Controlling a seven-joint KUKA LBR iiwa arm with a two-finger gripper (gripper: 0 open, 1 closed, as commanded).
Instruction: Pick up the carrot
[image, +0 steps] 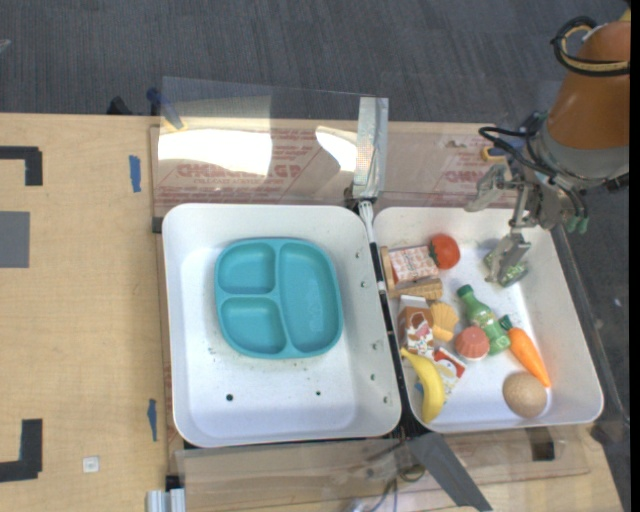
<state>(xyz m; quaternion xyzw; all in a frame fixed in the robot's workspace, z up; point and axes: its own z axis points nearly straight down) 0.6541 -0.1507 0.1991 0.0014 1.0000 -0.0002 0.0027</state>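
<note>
The task looks barely begun. The small orange plastic carrot with its green top (526, 351) lies loose on the floor of the right-hand shallow white bin (570, 300), at about four o'clock in that bin, near its right wall. A green toy bottle (482, 311) and a red-pink round toy (472, 343) sit just beside it at nine o'clock, and a beige egg-shaped piece (524, 394) lies just beyond its pointed tip at six o'clock.

The gripper (510, 262) hangs at about twelve o'clock in the same bin, well apart from the carrot. How far its fingers are spread I cannot tell; nothing is visibly held between them. By my judgement everything is left: travel toward four o'clock, descent, closing, lifting.

The left-hand white bin (190, 330) holds a teal divided plastic plate (278, 297).
</note>
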